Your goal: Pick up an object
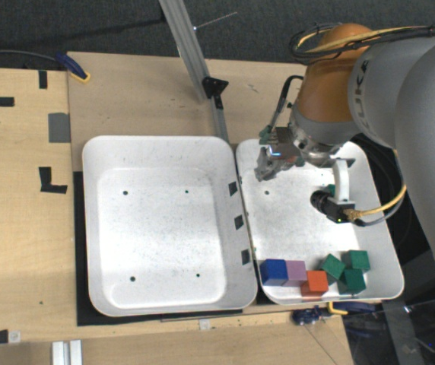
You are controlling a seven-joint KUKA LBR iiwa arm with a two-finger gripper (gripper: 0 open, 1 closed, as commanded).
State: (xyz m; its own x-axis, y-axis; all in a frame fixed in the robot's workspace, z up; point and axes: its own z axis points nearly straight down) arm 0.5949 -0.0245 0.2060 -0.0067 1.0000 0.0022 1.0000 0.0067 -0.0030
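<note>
The grey arm, with its orange band, reached in from the right and filled the upper right of the scene, carrying the end effector over the far left part of the right-hand bin. Nothing was visible between its tips, and whether they stood wide or narrow could not be told from this angle.

The wooden desk carried two shallow white bins side by side. The left bin lay beside the right one, their inner rims touching. A metal pole slanted down from the top edge toward the seam between them.

The things to pick sat well apart from the end effector, crowded along the near wall of the right bin: a blue block, a lilac block just beside it, an orange block, and what looked like three green blocks bunched together, though their edges blurred into one another.

The main risk appeared to be that crowding. With the blocks touching or nearly so, a descending finger would likely land on a neighbour rather than slip beside the chosen one, pushing the cluster instead of gripping. Their place against the near wall and corner added a second hazard: a finger could strike the rim, or a block could be pinned against the wall and tip. A cable and a dark fitting hung from the wrist above the bin floor and could drag across the blocks on the way over.
</note>
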